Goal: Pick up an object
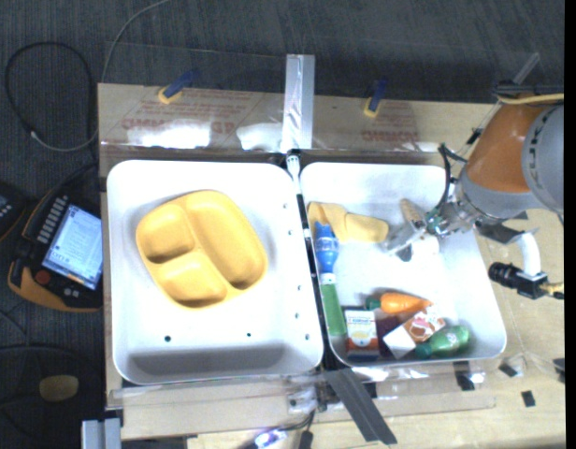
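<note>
The right bin holds several small items. A yellow wedge-shaped piece lies near its back left corner. A blue tube and a green stick run along the left wall. An orange carrot, a small orange-labelled box, a red and white packet and a green bottle crowd the front. My gripper hangs low over the bin's middle back, just right of the yellow piece. I see nothing held in it.
The left bin carries a yellow divided plate. The grey arm with its orange band crosses the right bin's back right corner. A teach pendant and cables lie on the floor to the left.
</note>
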`<action>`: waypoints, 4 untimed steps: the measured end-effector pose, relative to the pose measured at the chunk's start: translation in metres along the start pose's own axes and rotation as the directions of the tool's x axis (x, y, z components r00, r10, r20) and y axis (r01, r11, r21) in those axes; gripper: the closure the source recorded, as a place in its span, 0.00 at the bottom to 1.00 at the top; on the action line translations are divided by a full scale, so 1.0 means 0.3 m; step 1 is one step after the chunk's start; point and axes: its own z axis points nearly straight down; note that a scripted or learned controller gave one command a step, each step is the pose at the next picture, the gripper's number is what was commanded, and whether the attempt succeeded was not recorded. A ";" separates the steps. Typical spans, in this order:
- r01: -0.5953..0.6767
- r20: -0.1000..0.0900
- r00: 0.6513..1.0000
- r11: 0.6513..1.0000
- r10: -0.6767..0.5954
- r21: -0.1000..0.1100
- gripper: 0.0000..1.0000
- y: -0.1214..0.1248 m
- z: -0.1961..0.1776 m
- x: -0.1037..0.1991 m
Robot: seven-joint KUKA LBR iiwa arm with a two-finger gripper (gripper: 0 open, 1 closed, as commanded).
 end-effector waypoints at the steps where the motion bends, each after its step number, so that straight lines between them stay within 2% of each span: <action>1: 0.000 0.000 1.000 1.000 0.000 0.000 0.00 0.000 0.000 0.000; 2: 0.003 0.003 1.000 1.000 -0.003 0.002 0.00 0.068 0.030 0.067; 3: 0.004 0.002 1.000 1.000 -0.004 -0.001 1.00 0.074 -0.005 0.070; 4: 0.004 0.002 1.000 1.000 -0.004 -0.001 0.00 0.073 -0.005 0.070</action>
